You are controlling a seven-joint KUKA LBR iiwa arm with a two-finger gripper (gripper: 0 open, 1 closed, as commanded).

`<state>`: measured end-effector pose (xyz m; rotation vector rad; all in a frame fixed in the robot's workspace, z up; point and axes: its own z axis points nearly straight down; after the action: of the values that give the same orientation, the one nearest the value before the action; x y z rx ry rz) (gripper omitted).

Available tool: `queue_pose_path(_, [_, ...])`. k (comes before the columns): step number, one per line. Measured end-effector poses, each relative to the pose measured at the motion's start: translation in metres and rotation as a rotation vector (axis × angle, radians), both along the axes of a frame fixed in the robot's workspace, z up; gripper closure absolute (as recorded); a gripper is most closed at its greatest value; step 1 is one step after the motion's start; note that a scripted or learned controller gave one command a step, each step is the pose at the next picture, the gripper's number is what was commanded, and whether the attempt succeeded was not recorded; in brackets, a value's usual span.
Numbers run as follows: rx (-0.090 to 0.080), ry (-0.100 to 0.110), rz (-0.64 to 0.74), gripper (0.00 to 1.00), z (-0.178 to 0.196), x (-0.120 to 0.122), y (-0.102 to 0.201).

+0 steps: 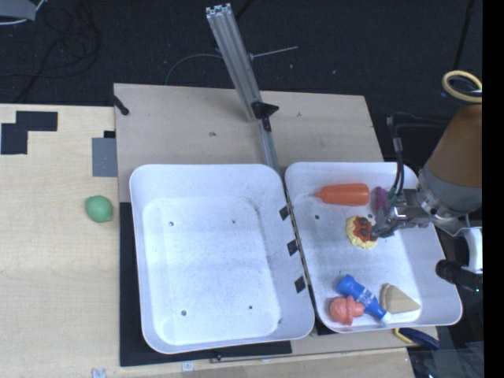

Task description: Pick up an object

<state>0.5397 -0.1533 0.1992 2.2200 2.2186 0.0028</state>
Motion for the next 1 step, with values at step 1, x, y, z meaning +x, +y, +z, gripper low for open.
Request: queue_pose_path(1, [0.000,0.000,0.000,1.00,0.0415,0.0006,-0.0005])
